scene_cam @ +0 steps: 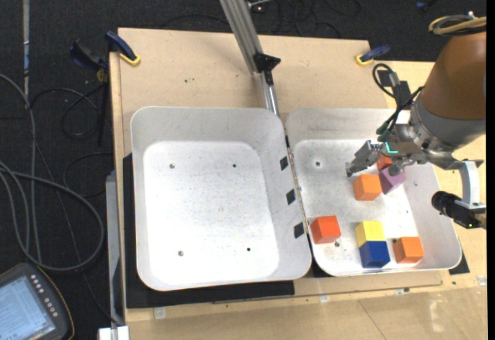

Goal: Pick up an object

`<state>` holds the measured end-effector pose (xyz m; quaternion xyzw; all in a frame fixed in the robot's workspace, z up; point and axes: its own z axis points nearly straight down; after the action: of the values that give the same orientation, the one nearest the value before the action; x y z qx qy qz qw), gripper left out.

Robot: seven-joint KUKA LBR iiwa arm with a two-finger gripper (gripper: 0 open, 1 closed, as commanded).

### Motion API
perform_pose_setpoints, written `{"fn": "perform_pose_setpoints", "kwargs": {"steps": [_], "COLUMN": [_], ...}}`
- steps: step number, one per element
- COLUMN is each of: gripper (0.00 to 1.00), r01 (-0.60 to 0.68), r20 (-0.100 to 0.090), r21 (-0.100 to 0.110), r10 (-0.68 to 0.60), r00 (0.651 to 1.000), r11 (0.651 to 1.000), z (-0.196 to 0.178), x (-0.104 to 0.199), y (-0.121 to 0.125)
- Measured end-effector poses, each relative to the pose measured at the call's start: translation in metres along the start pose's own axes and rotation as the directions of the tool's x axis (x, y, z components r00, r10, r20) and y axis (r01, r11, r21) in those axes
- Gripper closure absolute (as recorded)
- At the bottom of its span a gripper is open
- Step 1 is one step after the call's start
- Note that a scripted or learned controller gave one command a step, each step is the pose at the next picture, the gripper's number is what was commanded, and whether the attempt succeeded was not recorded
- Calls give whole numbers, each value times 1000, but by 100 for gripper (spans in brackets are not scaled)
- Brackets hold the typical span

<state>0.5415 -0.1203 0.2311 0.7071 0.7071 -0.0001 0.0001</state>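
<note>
The gripper (373,158) hangs over the right bin (325,249); whether it is spread or closed cannot be told. Just below its tip sits an orange block (366,187), touching a purple block (393,178). Farther toward the bin's front edge lie another orange block (326,229), a yellow block (369,232), a blue block (375,254) and a third orange block (408,250).

setting: robotics lab, test cell
bench: bare wooden board (232,60) held by blue-and-yellow clamps (122,49) at the back corners
bins: two shallow white bins (155,130) side by side, small coloured blocks (373,243) in the right one
floor: dark carpet (62,6), loose black cables (46,199) trailing across it
hardware: aluminium pole (232,6) slanting over the bench; screen pendant (27,307) at lower left
robot: industrial arm (456,83) over the right bin
</note>
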Motion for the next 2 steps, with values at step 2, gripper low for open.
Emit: {"fn": "perform_pose_setpoints", "kwargs": {"steps": [2], "gripper": [0], "r01": [-1], "r20": [-1], "r21": [6], "r10": [1], "r00": [1000], "r11": [1000], "z": [103], "x": [-4], "y": [-5]}}
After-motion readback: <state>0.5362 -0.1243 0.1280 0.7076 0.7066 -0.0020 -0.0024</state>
